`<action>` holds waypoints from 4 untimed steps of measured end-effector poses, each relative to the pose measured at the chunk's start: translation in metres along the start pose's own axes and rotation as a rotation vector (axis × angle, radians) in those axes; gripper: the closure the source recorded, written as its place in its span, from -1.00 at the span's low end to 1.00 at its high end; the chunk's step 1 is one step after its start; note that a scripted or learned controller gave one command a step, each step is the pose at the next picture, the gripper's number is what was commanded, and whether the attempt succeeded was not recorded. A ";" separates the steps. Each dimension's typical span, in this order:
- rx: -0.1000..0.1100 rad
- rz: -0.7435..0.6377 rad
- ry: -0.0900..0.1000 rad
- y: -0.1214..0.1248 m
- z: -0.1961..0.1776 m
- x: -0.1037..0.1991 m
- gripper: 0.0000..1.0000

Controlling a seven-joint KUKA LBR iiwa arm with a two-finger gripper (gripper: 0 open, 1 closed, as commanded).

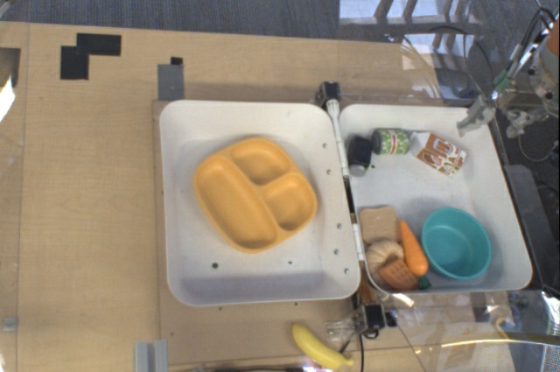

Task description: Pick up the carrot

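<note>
Grey carpet runs behind a pale wooden worktop point(79, 213) that bears two white bins side by side. Inside the left bin point(179, 274) lies a yellow divided plate point(254, 193). Near the front of the right bin point(499, 178) the carrot point(413, 246) lies slantwise, touching the left edge of a teal bowl point(456, 243), with a slice of bread point(379, 223) and a beige ball point(384, 254) just beside it on the left. Toward the back of that bin lie a green can point(393, 141), a black object point(359, 153) and a small printed packet point(440, 155). A banana point(320, 347) lies on the worktop before the bins. At the far right edge the gripper point(479, 112) hangs over the right bin's back corner, well apart from the carrot; whether it is spread or closed I cannot tell.
</note>
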State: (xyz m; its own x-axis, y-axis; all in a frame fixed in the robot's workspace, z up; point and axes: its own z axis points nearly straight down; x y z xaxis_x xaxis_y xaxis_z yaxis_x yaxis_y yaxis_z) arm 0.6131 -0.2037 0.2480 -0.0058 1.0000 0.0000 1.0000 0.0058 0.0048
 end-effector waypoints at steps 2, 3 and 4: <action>0.009 -0.066 0.007 -0.126 0.081 0.114 -1.00; -0.002 0.038 0.005 -0.094 0.155 0.111 -1.00; -0.013 0.035 0.008 -0.090 0.142 0.113 1.00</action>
State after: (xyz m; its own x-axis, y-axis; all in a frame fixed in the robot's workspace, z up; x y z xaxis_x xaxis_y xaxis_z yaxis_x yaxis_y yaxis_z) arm 0.5230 -0.0908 0.1055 0.0291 0.9995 0.0087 0.9994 -0.0293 0.0175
